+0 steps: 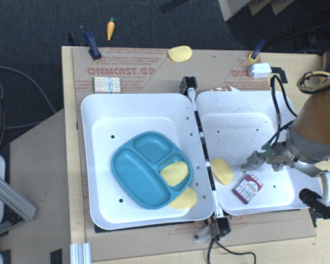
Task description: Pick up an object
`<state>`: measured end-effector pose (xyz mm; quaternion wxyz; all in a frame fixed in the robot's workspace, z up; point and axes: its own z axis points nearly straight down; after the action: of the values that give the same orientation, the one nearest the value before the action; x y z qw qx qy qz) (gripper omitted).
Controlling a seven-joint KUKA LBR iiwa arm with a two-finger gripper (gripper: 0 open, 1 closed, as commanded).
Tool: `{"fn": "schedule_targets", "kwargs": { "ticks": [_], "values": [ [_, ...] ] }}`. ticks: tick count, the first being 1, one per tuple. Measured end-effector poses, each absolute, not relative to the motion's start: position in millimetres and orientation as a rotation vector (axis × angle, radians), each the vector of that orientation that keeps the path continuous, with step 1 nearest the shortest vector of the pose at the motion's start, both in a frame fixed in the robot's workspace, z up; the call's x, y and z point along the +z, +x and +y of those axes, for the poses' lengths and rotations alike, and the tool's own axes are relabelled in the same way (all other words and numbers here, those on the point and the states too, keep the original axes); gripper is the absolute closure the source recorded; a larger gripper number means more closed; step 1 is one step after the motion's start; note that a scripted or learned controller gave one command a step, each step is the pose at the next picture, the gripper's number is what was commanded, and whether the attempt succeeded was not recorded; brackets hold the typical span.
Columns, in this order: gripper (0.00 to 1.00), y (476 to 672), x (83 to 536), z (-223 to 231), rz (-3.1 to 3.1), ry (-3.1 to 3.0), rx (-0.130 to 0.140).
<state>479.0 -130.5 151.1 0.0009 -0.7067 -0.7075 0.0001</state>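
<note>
My gripper [262, 159] hangs over the right bin [236, 110], toward its right side, with nothing visibly held. Just below it and to its left, a small red packet [247, 188] lies on the bin floor. A yellow soft piece [222, 171] rests against that bin's left wall. In the left bin [99, 114] a blue divided plate [143, 169] carries a yellow piece [174, 172] in its right compartment. A second yellow piece [182, 199] lies just off the plate's lower right rim.
On the bench behind the bins lie a yellow piece [180, 53], a small patterned packet [107, 84] and a white block [259, 70]. Blue clamps [92, 45] sit at the back corners. A black cable [280, 100] loops down beside the arm.
</note>
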Motion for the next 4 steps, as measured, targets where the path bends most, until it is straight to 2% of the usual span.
{"fn": "schedule_targets", "kwargs": {
  "ticks": [1, 2, 3, 4],
  "values": [
    [0.0, 478.6, 104.2, -113.4, -2.221, -2.219, 0.001],
    [0.0, 478.5, 84.2, -149.7, -2.219, -2.221, 0.002],
    [0.0, 486.5, 189.5, -146.6, -2.223, -2.222, -0.001],
    [0.0, 478.5, 98.4, -121.6, -2.221, -2.22, 0.001]
  ]
}}
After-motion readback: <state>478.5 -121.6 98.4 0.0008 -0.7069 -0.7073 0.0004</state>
